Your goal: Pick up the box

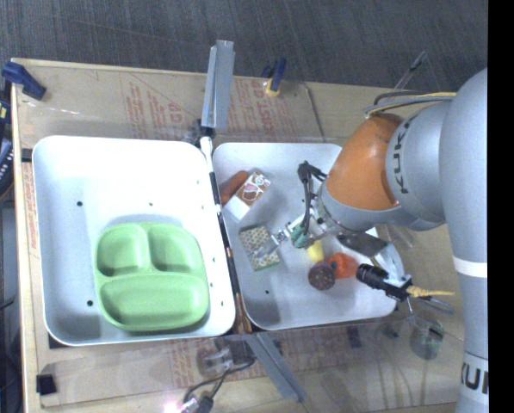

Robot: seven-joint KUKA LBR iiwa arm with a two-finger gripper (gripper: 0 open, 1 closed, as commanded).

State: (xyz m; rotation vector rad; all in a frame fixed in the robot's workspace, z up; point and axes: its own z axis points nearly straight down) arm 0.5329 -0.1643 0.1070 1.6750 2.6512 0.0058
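Right bin [265,304], box [259,247], left bin [58,170], green tray [151,275]

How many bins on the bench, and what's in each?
2. Left bin holds a green divided tray. Right bin holds the small clutter, including a patterned box; the arm overhangs it and may hide more.

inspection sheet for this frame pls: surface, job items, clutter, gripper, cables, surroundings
Surface: two shallow white bins, left bin and right bin, on a brown cardboard-covered bench.
Job's things: small patterned flat box in the right bin, lying free.
Clutter: green three-compartment plastic tray in the left bin; brown-and-white packet, round dark-red object, orange piece in the right.
Grippers: gripper low over the right bin, beside the box; jaws unclear.
Cables: thin wires behind the arm.
Surroundings: blue clamps on the bench edge.
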